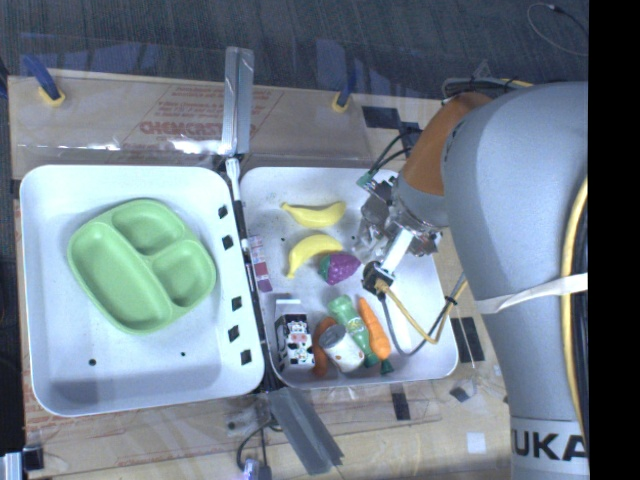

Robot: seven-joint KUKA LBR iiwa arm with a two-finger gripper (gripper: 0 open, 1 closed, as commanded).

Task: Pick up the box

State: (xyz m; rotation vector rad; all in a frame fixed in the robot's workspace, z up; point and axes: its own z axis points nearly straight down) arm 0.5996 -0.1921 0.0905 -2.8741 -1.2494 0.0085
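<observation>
The tool (pixel 372 253) hangs over the right bin (pixel 425 358) beside the purple fruit (pixel 340 266); whether it is apart or together, I cannot tell. The small box (pixel 292 335) lies at the bin's near left, beside a can (pixel 345 348).

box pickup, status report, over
Gripper low over the right bin, beside the purple fruit, nothing seen held. Box at bin's front-left corner, untouched. Red can and cup crowd its right side.
</observation>
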